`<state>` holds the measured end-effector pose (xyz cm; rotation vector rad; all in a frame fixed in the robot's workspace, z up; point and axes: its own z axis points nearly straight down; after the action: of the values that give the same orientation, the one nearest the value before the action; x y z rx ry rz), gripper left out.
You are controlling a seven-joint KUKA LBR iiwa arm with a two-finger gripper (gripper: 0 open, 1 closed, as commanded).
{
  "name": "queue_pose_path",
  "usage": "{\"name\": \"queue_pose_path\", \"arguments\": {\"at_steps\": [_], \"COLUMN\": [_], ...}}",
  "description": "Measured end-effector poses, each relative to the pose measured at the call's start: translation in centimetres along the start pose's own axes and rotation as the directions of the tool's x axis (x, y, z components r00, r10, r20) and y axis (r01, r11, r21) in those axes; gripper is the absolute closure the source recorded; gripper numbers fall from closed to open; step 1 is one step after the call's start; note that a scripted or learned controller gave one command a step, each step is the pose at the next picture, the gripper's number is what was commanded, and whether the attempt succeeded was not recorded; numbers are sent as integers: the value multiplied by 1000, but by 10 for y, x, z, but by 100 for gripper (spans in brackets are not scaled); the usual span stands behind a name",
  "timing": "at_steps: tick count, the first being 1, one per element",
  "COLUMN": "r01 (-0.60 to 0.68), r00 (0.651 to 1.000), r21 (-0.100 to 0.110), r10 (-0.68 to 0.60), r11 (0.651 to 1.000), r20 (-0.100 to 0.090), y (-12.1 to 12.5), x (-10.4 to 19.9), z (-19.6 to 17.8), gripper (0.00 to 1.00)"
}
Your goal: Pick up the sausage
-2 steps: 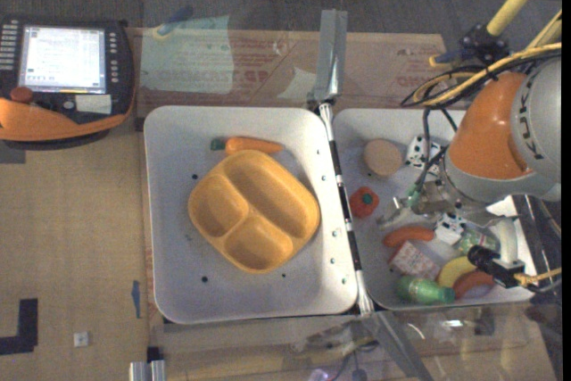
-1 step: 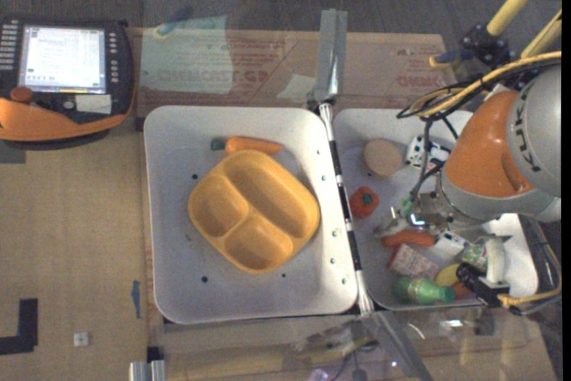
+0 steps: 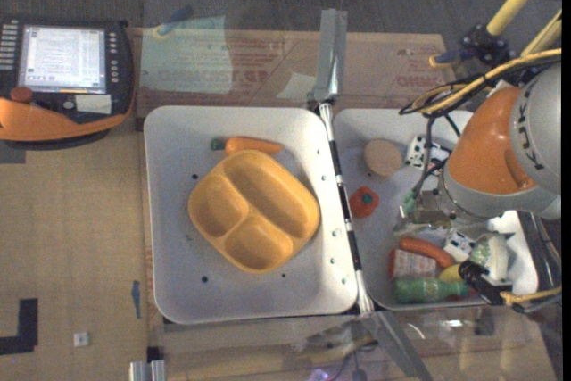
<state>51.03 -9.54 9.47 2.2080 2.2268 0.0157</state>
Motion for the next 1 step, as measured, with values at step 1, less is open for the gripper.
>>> {"name": "queue_pose_path", "arguments": {"at_steps": [1], "r01": [0], "r00": [1000], "r21": [0], "r10": [0], "r11": [1000], "r20": [0], "y": [0], "x": [0], "z": [0], "gripper": [0]}}
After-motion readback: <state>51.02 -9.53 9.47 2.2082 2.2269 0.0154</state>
